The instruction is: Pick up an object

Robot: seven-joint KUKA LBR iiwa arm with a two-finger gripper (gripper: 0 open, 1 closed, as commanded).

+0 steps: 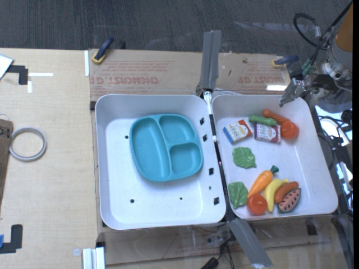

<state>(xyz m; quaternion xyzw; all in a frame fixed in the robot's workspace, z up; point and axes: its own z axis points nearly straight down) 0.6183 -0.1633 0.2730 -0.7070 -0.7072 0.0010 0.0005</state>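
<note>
The right bin [320,167] holds several toy foods: a small blue and white box [237,130], a dark red packet [267,132], a green pod [262,119], a red-orange tomato [288,128], two green leaves [244,157] [237,194], a carrot [261,181], a banana [273,192] and a watermelon slice [289,199]. My gripper [291,93] hangs over the far right corner of this bin, above and to the right of the tomato. It touches none of the items and nothing is seen in it.
A teal divided plate [166,146] lies in the left bin [112,195]. A grey post [210,60] stands behind the wall between the bins. A tape roll [27,143] rests on the bench at far left. Cables [308,27] hang near the arm.
</note>
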